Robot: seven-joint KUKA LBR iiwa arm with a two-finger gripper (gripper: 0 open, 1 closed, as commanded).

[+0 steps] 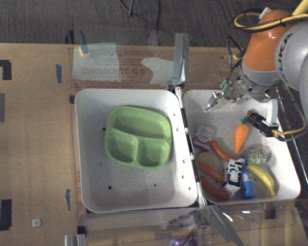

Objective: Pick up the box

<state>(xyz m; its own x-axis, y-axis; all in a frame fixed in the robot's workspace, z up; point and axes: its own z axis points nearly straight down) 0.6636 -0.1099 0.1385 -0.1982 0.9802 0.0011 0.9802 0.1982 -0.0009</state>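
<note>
My end effector hangs open and empty by the right bin's far edge; the box sits wedged among sausages, so I may snag those.

My view is dim and a little soft, with fine grain all over. Light falls evenly from above, so the two white bins are the brightest patches and shadows stay faint and short under the green tray. My orange band carries a pale sheen. The small items in the right bin blur together, and the floor at the top sinks into darkness.
</note>
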